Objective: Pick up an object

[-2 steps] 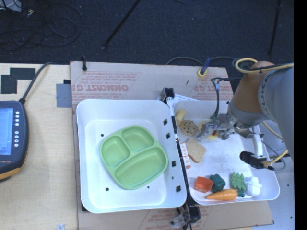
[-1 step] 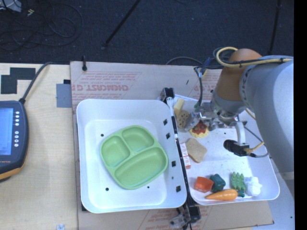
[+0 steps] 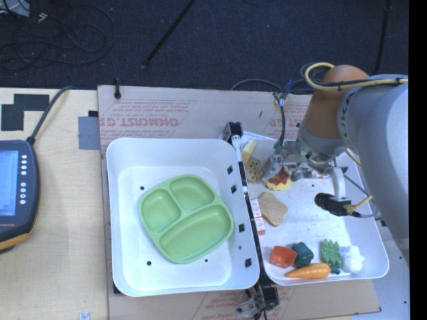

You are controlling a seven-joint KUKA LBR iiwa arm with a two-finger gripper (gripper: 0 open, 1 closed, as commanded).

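Your gripper [image 3: 283, 169] sits low over the red-and-yellow toy [image 3: 279, 180] at the right bin's [image 3: 373, 272] far-left, apparently lining up a grasp; whether the jaws are apart, you cannot tell.

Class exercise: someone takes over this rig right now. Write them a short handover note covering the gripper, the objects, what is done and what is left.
Gripper: down in the right bin, at its far left corner, over a red and yellow toy; grasp unclear.
Objects: bread slice, cheese wedge, carrot, red piece and green pieces in the right bin. Green divided plate in the left bin.
Done: nothing visibly lifted.
Left: grasp and lift one object.
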